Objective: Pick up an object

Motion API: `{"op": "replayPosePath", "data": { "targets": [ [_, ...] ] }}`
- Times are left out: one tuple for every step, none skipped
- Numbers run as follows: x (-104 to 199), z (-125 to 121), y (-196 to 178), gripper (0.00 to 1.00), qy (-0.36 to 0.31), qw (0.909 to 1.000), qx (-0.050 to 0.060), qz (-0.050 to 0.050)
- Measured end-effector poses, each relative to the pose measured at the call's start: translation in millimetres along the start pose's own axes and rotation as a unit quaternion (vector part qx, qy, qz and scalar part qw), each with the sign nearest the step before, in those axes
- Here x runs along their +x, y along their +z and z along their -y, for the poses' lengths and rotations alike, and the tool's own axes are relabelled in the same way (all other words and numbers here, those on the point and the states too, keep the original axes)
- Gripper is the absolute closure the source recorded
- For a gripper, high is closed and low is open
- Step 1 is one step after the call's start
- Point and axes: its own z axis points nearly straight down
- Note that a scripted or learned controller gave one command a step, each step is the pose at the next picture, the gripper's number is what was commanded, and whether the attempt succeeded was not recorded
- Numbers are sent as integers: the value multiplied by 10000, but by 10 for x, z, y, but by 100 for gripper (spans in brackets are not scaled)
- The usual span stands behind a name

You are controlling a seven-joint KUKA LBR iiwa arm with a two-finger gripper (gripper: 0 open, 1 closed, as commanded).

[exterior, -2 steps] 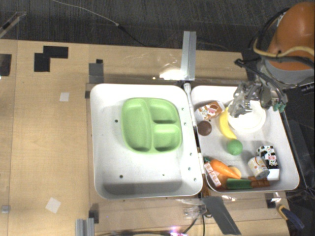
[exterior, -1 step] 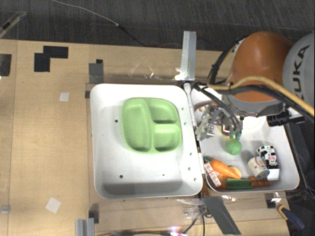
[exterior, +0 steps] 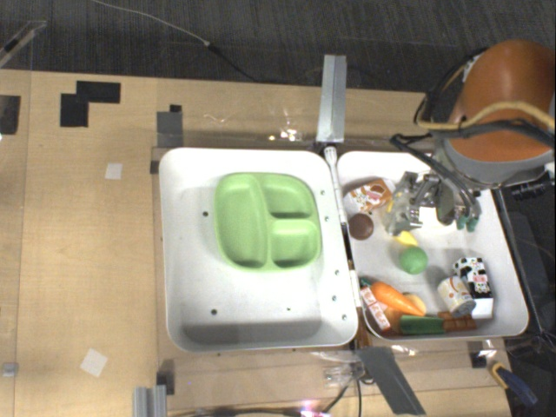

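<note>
Fingers' state we cannot tell: gripper (exterior: pixel 417 205) hangs low in the right bin (exterior: pixel 512 311), approach step by our judgement, with a yellow piece (exterior: pixel 406 238) just near of it, green ball (exterior: pixel 413 260) nearer; next, descent and closure.

Two shallow white bins sit side by side — the left bin (exterior: pixel 187 259) and the right bin (exterior: pixel 508 259). The left one bears a single green divided tray (exterior: pixel 265 220). The right one bears one green ball (exterior: pixel 413 260), one brown ball (exterior: pixel 360 226), one orange carrot (exterior: pixel 398 298), one cow-patterned carton (exterior: pixel 473 276), one small can (exterior: pixel 453 294) — plus other small items too cluttered to count
</note>
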Motion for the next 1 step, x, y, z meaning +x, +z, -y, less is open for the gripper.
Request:
{"op": "replayPosePath", "data": {
  "targets": [
    [1,-16,1,0,-13,10000,-5,-1]
  ]
}}
